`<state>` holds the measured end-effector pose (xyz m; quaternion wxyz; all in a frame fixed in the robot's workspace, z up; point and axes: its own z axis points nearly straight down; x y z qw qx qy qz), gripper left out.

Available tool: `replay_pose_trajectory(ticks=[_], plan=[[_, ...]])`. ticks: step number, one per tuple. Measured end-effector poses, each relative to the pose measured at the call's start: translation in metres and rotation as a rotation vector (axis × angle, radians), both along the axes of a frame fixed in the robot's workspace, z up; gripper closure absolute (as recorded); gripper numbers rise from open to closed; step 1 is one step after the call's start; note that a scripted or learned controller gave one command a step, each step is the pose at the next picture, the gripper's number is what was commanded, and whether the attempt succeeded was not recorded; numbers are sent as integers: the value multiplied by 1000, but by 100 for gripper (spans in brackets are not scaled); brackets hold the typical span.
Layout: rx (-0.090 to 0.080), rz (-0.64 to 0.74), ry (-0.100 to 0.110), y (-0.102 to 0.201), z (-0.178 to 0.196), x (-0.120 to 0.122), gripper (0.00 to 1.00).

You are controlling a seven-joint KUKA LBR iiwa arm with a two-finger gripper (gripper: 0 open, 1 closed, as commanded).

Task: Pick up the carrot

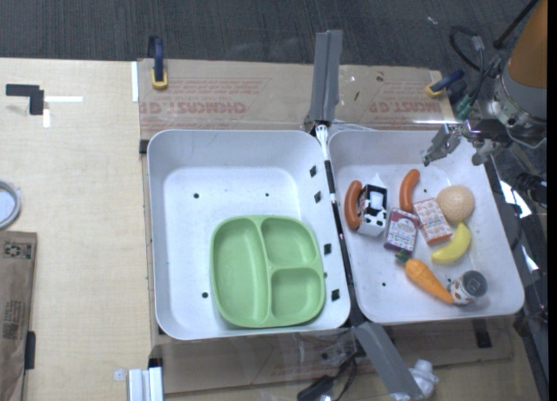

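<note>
The carrot [429, 280] is orange with a green stub end. It lies flat near the front of the right bin [383, 290], pointing toward the front right corner. My gripper [456, 152] hangs over the back right part of that bin, well behind the carrot and apart from it. Its fingers are spread open with nothing between them.
Around the carrot lie a banana [452, 244], a small tin [473, 284], two little boxes [401, 231], a beige ball [455, 202], a cow-print carton [373, 210] and two sausages [352, 204]. The left bin [174, 217] holds a green divided plate [268, 270].
</note>
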<state>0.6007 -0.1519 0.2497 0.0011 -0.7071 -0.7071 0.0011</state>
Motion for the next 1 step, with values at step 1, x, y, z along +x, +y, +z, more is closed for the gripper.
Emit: replay_pose_trajectory(ticks=[1], plan=[[1,147,1,5,-96,-94,0]])
